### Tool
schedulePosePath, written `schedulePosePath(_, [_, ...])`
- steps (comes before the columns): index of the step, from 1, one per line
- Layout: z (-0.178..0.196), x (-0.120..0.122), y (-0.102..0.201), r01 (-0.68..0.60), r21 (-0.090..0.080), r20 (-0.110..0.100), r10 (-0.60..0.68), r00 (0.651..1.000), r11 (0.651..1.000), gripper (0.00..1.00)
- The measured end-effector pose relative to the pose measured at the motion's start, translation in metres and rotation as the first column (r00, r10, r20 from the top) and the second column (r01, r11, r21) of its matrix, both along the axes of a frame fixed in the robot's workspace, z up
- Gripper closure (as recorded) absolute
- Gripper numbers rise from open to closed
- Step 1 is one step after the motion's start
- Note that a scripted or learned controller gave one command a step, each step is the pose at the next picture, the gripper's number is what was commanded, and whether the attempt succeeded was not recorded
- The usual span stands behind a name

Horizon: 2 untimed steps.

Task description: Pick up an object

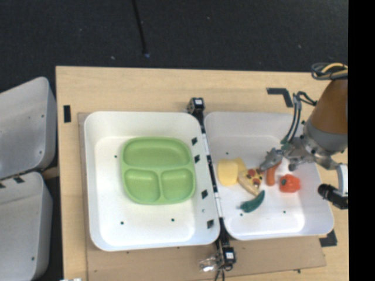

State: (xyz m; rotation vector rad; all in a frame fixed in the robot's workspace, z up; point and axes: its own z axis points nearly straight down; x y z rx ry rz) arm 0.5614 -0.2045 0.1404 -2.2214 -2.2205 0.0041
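The right bin (pixel 234 127) holds several toy foods. A yellow block (pixel 228 171) lies near its left wall, and a pizza slice (pixel 251 181) rests just right of it. A small orange stick (pixel 270 175) stands beside the slice, with a red tomato (pixel 289 183) to its right. A green pepper (pixel 252 202) lies nearer the front. My gripper (pixel 275 159) hangs low over the bin, right above the orange stick and close to it. Whether it touches the stick is unclear.
The left bin (pixel 105 215) carries a green divided plate (pixel 157 170). The arm's grey wrist and orange band (pixel 329 113) cover the right bin's far right side. A black clamp (pixel 196 105) sits at the back between the bins.
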Motion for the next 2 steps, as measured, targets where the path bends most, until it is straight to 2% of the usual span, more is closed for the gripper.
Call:
schedulePosePath(1, [-0.038, 0.001, -0.002, 0.002, 0.000, 0.004, -0.002, 1.000, 1.000, 0.00])
schedulePosePath(2, [-0.023, 0.004, -0.003, 0.003, -0.003, 0.015, -0.003, 1.000, 1.000, 1.00])
